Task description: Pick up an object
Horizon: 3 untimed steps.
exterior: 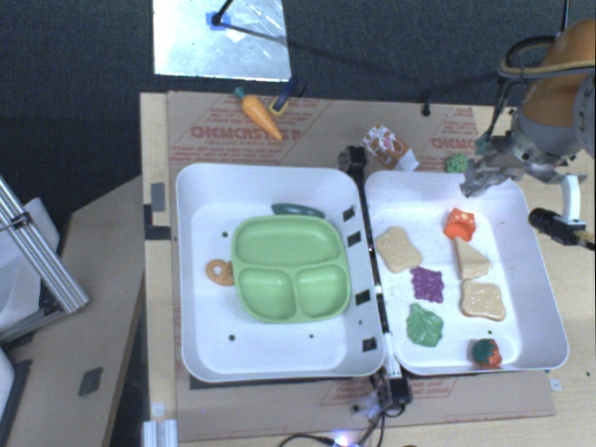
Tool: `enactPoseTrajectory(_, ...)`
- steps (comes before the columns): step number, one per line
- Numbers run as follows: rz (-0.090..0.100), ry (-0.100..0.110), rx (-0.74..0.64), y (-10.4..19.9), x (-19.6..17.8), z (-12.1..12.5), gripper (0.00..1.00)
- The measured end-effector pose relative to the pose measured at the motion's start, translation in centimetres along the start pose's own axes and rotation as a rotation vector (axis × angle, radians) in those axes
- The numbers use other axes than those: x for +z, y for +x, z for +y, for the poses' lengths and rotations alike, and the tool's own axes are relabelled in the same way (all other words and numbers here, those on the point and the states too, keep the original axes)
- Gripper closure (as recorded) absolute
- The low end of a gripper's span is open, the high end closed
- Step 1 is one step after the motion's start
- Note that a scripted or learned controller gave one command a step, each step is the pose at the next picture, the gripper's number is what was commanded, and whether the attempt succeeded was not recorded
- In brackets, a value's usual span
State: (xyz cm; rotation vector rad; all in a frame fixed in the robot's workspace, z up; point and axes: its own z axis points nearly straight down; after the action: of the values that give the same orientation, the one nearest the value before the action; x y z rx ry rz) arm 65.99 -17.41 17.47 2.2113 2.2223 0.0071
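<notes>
Bins first, since that's what I'm watching: I'll use the green divided plate (pixel 290 268) as my anchor. It fills most of the left bin (pixel 200 343), with a small pretzel (pixel 220 272) touching its left rim. Right of the plate, the right bin (pixel 549 333) holds a strawberry (pixel 484 352), lettuce leaf (pixel 424 326), toast (pixel 482 300), grapes (pixel 428 283), bread slice (pixel 398 249), cheese wedge (pixel 471 260) and orange pepper (pixel 459 223). Farther right and back from the plate, the gripper (pixel 477 181) hangs over that bin's far edge, just behind the pepper; can't tell how its fingers stand. A carrot (pixel 261 116) lies beyond the plate.
</notes>
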Motion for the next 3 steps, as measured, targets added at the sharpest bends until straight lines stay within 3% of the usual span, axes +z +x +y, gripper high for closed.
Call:
enactPoseTrajectory(1, 0.000, 0.000, -0.001, 0.0, -5.4, 0.2, 1.00)
enactPoseTrajectory(3, 0.002, 0.008, -0.003, 10.3, -5.0, -1.3, 1.00)
